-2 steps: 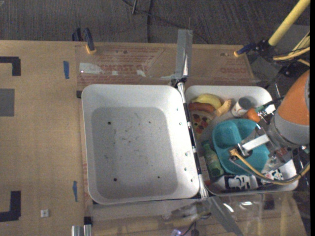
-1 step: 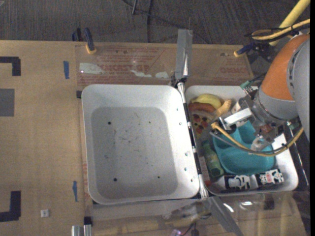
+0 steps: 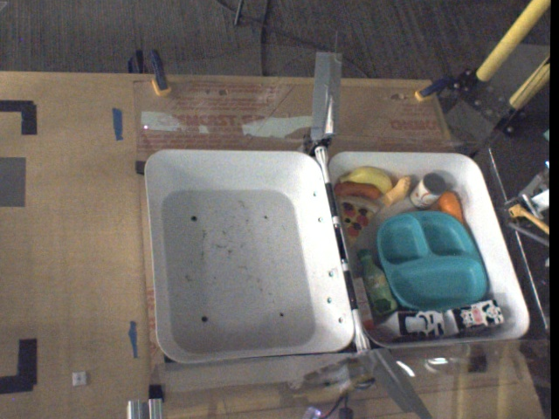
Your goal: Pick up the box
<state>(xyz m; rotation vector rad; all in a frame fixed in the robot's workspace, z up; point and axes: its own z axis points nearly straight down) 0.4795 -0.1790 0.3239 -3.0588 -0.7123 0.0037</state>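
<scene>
— Bearing it all? Flat tan cardboard-covered bench (image 3: 79, 260), marked with black corner shapes and short strips of blue tape (image 3: 117, 122).

— And lying directly on top? Two shallow white plastic bins side by side, edges touching: left bin (image 3: 157, 260), right bin (image 3: 515, 295). Behind them, a clear plastic sheet (image 3: 227, 116) taped flat. At the back edge, an orange-and-blue clamp (image 3: 158, 72).

End effector (image 3: 530, 209) barely in view at the right edge.
</scene>
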